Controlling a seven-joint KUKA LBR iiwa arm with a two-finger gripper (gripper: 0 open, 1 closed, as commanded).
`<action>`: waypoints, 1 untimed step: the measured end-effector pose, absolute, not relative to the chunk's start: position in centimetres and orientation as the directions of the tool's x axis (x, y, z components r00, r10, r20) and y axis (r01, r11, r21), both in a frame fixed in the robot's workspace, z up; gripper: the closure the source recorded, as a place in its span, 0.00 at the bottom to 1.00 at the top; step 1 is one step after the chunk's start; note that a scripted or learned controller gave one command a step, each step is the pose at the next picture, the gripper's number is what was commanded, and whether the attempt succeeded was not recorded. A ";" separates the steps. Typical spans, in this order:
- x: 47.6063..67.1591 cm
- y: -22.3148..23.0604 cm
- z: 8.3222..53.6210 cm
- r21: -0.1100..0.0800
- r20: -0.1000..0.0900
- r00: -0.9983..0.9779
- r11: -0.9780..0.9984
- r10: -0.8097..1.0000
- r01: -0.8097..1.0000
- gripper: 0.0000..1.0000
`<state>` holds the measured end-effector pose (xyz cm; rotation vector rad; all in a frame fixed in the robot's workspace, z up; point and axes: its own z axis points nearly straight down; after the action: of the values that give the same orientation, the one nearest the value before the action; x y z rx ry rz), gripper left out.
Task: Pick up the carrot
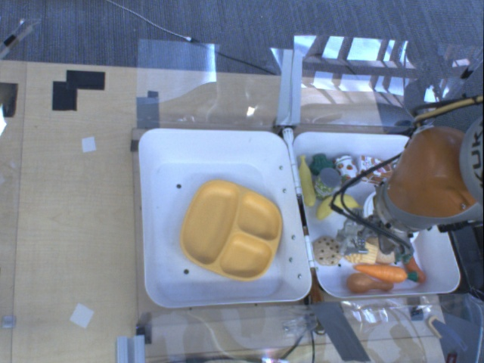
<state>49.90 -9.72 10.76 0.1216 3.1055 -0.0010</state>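
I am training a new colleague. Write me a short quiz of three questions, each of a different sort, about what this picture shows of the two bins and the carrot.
1. True or false: the carrot lies in the same bin as the yellow divided plate.
2. Multiple choice: where in the right bin does the carrot lie? A) at the far edge B) near the front edge C) standing upright against the left wall
3. Fill in: the gripper hangs over the ______ bin.

Key:
1. False. The plate is in the left bin; the carrot is in the right bin.
2. B.
3. right
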 end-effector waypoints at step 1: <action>49.0 -12.9 18.9 -0.004 -0.013 -0.996 0.996 -0.093 -0.093 1.00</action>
<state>49.00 -12.86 18.90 -0.1458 3.1253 -0.0050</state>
